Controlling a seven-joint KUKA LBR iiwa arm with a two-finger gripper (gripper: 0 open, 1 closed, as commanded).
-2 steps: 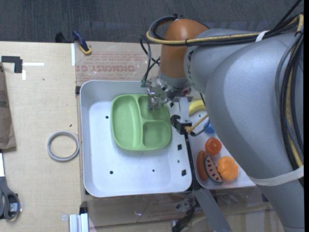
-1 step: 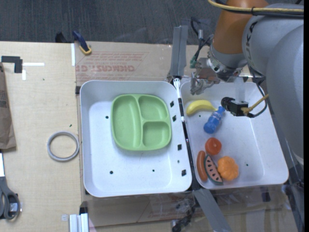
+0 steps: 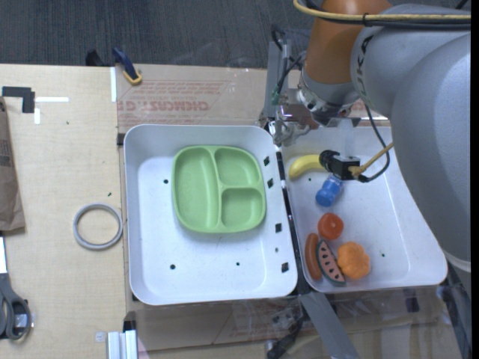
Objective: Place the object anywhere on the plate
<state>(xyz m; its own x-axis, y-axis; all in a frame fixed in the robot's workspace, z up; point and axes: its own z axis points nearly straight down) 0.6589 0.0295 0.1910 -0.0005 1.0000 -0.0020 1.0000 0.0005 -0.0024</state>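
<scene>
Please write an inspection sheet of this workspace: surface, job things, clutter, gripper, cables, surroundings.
Surface: two white bins side by side, left bin and right bin, on a wooden bench.
Job things: green divided plate in the left bin; banana, blue object, tomato, hot dog, watermelon slice and orange toy in the right bin.
Clutter: tape ring and scissors on the bench.
Gripper: gripper over the bins' shared top corner; jaws unclear.
Cables: yellow cable over the right bin.
Surroundings: cardboard behind the bins.
</scene>
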